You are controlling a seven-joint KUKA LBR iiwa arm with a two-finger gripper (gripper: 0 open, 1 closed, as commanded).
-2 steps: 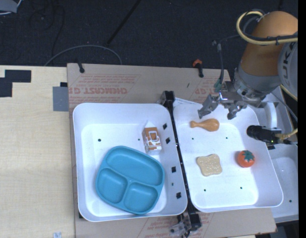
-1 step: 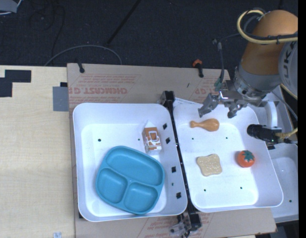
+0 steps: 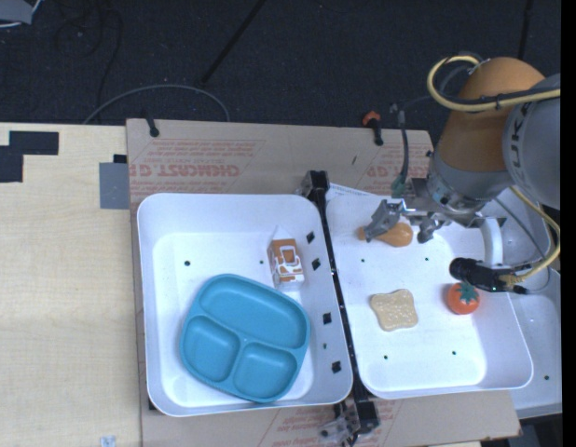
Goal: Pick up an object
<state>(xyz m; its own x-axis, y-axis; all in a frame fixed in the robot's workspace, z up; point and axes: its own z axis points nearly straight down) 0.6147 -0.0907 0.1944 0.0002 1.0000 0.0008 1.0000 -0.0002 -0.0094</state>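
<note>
The light wooden tabletop [image 3: 55, 268] carries a brown cardboard sheet [image 3: 269, 156] toward its right side, and on that sheet two shallow white bins sit touching side by side, the left bin [image 3: 162, 250] and the right bin [image 3: 428, 361].

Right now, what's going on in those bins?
The arm has reached into the right bin, and its gripper sits open right at an orange lump near the far wall, apparently going for it; nothing is lifted yet. A cracker and a toy tomato lie loose in that bin. The left bin holds a blue tray and a small box.
</note>
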